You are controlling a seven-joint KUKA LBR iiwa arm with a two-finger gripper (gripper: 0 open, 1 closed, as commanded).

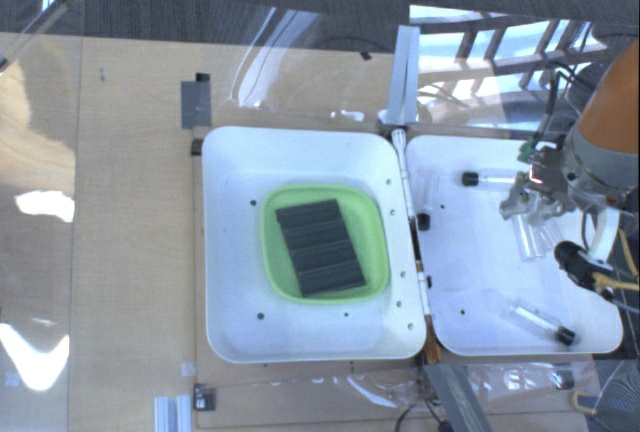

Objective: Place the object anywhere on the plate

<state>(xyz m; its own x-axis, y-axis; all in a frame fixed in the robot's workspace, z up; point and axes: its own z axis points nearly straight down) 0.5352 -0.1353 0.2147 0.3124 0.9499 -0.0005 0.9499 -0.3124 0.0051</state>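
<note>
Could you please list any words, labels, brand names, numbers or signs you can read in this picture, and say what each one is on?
None: no text, number or sign can be read anywhere.
The dark grey ribbed block on the square green plate bears ridges, no letters.
The two clear tubes with black caps in the right white bin are too small for any marking to be made out.
</note>
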